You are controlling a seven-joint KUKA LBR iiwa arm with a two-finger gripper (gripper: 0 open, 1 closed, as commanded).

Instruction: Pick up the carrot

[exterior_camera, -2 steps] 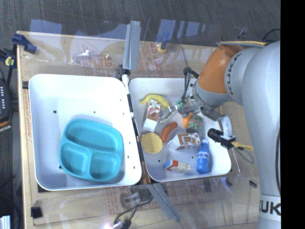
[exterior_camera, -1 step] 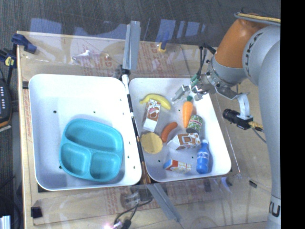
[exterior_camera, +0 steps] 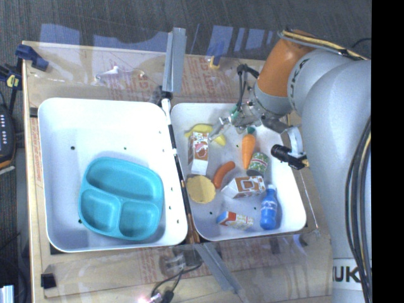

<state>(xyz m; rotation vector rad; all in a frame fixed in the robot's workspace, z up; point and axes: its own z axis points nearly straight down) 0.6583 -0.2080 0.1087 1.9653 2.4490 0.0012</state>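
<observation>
- The carrot (exterior_camera: 248, 149) is lying in the right bin (exterior_camera: 297, 194), between a carton (exterior_camera: 199, 151) and a green can (exterior_camera: 258, 163).
- The gripper (exterior_camera: 242, 116) is hovering just off the carrot's green top, at about 11 o'clock; whether it is clenched cannot be told.
- The carrot's long axis is running 12 to 6, tip pointing to 6.

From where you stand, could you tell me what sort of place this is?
Probably a robotics lab bench: a KUKA arm reaches over two white bins, one of them holding toy groceries such as a carrot.
</observation>
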